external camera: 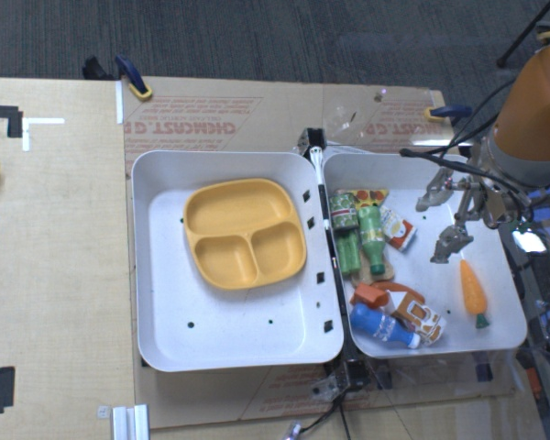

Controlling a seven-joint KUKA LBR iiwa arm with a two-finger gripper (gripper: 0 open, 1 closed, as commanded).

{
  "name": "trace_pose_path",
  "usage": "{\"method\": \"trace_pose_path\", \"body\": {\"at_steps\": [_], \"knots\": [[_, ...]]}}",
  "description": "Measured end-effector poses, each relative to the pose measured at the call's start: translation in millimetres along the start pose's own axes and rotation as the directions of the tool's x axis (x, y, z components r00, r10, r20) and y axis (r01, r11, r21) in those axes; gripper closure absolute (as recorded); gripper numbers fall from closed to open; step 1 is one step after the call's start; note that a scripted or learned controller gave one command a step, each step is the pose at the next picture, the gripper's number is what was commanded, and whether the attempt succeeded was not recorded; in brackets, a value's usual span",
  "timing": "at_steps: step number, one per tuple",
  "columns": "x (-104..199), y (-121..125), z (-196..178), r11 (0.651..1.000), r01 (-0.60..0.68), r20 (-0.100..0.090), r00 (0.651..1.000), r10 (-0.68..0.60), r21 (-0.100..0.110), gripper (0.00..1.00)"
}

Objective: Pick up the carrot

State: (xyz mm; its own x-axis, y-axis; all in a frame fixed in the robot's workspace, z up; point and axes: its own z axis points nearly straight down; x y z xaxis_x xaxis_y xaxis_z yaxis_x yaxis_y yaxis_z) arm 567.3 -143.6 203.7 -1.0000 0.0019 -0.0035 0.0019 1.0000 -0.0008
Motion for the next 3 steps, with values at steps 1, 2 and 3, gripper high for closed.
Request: {"method": "trace_pose_path", "body": {"at_steps": [1, 2, 3], "knots": [[4, -78, 111, 0.991, 0.130, 0.001, 0.991, -0.130, 0.000, 0.00], [1, -76, 101, 0.991, 0.136, 0.007, 0.991, -0.136, 0.002, 1.00], [35, -78, 56, 0.953, 0.303, 0.002, 0.953, -0.303, 0.000, 1.00]]}}
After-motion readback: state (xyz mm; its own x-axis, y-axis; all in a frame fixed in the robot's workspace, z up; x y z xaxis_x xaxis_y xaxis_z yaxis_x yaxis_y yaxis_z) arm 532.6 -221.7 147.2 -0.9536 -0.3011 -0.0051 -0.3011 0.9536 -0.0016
